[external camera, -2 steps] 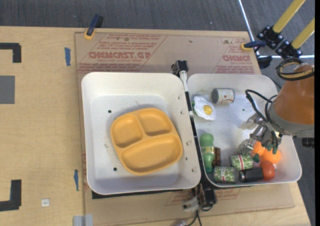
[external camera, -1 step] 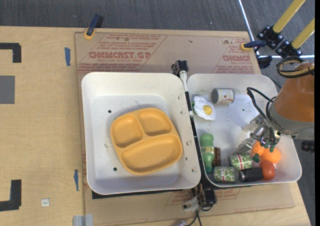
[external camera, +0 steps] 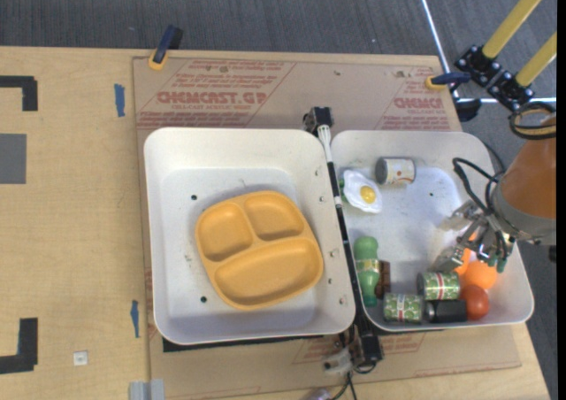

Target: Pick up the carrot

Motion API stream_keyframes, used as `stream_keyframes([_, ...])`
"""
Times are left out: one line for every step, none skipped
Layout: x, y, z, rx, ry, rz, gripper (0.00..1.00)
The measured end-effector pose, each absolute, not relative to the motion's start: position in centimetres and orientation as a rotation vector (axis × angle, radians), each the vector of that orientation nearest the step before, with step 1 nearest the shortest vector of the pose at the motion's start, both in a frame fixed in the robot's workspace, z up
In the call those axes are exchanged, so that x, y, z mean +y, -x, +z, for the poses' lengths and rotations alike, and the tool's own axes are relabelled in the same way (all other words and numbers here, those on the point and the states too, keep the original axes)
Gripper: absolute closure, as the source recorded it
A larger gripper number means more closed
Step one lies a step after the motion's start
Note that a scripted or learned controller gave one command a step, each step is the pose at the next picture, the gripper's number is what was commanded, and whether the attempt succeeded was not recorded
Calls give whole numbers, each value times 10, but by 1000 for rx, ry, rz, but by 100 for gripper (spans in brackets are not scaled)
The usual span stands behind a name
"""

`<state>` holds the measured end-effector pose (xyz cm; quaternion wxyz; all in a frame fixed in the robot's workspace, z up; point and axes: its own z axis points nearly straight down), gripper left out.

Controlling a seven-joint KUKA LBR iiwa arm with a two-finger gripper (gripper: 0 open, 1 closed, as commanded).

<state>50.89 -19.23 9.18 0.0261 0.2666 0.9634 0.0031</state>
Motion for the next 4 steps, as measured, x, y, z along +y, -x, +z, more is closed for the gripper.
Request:
stream_keyframes([-187, -511, 94, 3028, -528, 4, 0])
stream_keyframes([-218, -502, 96, 2963, -782, 0, 0])
stream_keyframes([-226, -510, 94, 3051, -403, -13, 0])
stream_keyframes([-176, -513, 97, 3057, -96, -14, 0])
